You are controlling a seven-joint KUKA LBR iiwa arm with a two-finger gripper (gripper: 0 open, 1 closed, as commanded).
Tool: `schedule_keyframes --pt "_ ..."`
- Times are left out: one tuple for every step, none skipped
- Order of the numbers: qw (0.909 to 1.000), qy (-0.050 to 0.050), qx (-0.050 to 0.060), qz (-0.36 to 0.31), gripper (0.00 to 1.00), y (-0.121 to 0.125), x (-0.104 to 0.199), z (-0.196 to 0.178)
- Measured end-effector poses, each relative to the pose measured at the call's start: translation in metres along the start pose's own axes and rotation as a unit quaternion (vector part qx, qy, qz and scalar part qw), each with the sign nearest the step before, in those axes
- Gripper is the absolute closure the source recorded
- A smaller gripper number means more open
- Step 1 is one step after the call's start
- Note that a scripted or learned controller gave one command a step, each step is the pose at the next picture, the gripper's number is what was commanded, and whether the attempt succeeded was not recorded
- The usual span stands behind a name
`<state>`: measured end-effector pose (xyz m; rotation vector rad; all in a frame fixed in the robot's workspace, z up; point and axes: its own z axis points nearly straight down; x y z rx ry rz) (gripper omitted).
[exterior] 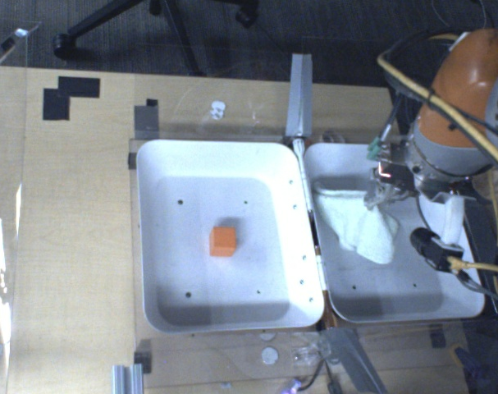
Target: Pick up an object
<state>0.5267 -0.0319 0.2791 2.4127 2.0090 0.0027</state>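
Orange is the colour of the small cube [223, 241] that sits near the middle of the left bin [158, 220], alone on the white floor and well apart from the arm. Taking that cube as the landmark, the counter [68, 220] of pale wood runs away to its left, with black tape marks [68, 97] beyond it toward the far edge. To the cube's right comes the ridge where the two bins meet, then the right bin [396, 302], where a crumpled white cloth [359, 224] lies. Further right again, over the cloth's far upper end, the tool [380, 194] hangs below the grey and orange wrist. Its tips seem to be at or just above the cloth, but whether it is spread wide, narrowed or pinching fabric cannot be told from here.

As a judgement, the pick is not yet shown as done: the cloth lies on the bin floor, and the cube is untouched. A grasp and a lift remain.
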Motion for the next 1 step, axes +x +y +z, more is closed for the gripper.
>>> schedule_keyframes --pt "0.9993 -0.001 0.001 -0.037 1.00 0.0684 -0.0006 0.0732"
